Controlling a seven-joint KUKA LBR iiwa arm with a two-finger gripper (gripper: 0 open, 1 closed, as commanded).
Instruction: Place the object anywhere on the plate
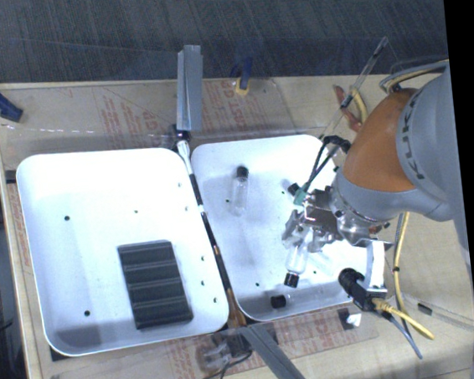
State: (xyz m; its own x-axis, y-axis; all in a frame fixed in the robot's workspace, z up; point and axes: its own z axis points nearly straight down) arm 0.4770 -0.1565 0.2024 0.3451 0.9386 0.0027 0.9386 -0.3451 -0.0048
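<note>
White bins sit side by side: the left bin (43, 188) holds a dark ribbed plate (154, 283); the right bin (254, 153) holds a clear vial (239, 188) and a small black block (277, 301). Reaching from the right, the gripper (300, 241) pinches a second clear tube (295, 262) above the right bin.

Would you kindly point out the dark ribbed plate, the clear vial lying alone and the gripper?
dark ribbed plate (154, 283): camera view, middle of its ridged top.
clear vial (239, 191): camera view, its transparent body.
gripper (298, 249): camera view, between its fingertips.
</note>
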